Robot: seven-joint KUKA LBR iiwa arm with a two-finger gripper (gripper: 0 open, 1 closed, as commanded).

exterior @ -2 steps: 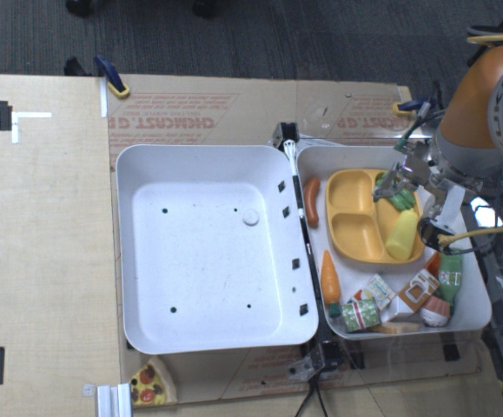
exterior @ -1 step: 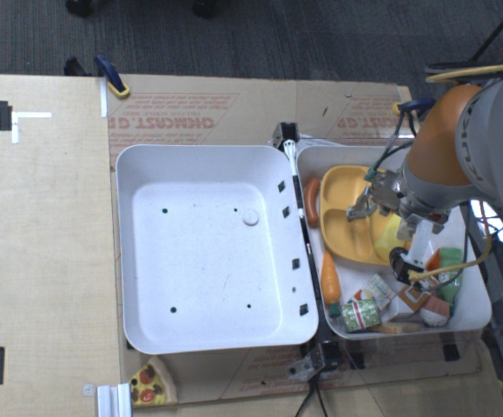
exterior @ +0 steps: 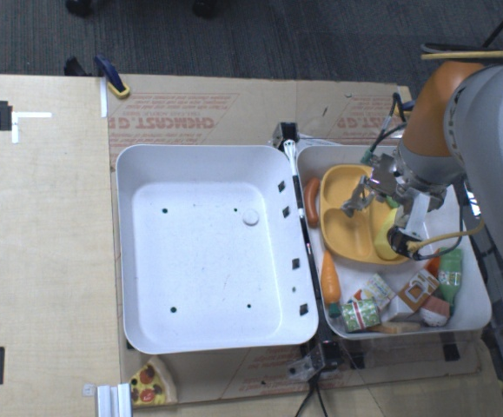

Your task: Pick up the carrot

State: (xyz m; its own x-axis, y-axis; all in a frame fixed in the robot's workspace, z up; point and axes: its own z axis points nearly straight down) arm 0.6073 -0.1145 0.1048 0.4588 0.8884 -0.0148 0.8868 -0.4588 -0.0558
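A: What is the setting?

B: Dark grey carpet lies beyond a pale wooden bench (exterior: 34,259), and brown cardboard (exterior: 199,115) is spread under both bins.

A: And the gripper?

B: The gripper (exterior: 364,194) hangs over a yellow bowl (exterior: 351,220) near the far edge of the right bin (exterior: 473,307). Whether its fingers are parted cannot be told, and nothing shows between them.

A: The carrot?

B: The carrot (exterior: 329,278) lies along that bin's left wall, beside the bowl's near rim. Packets (exterior: 368,307) crowd the near edge. The left bin (exterior: 203,246) sits alongside.
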